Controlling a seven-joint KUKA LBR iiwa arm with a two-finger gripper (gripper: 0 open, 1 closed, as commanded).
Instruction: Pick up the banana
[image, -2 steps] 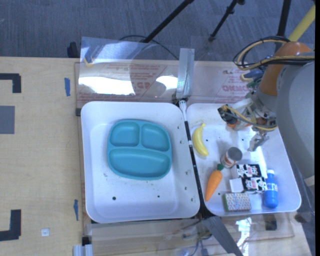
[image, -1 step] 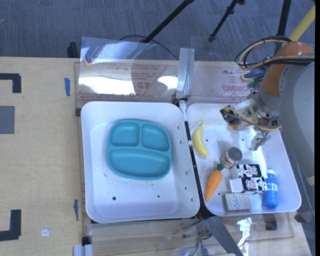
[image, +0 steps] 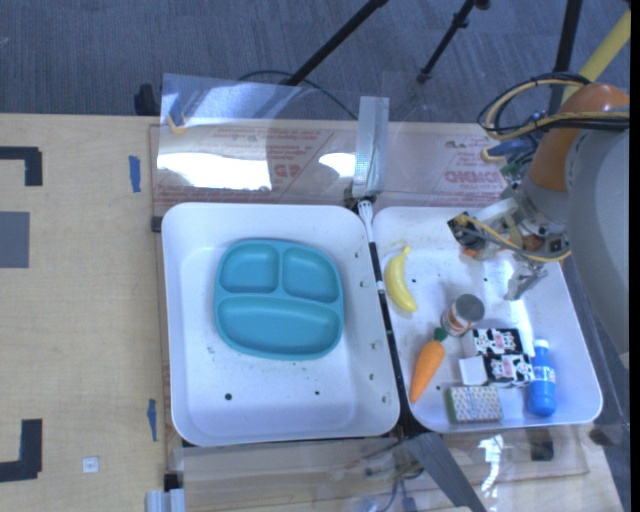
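Note:
The yellow banana (image: 400, 281) lies in the right bin (image: 575, 330), close to its left wall and near the far end, pointing roughly front to back. My gripper (image: 518, 282) hangs over the far right part of the same bin, well to the right of the banana and apart from it. Nothing shows in the gripper. The grey arm with its orange band comes in from the right edge, with cables looped around the wrist.
An orange carrot (image: 427, 368), a small can (image: 463, 314), a black-and-white box (image: 500, 356), a blue bottle (image: 541, 382) and a speckled sponge (image: 475, 403) crowd the right bin's front half. A teal divided plate (image: 279, 298) lies in the left bin (image: 190, 330).

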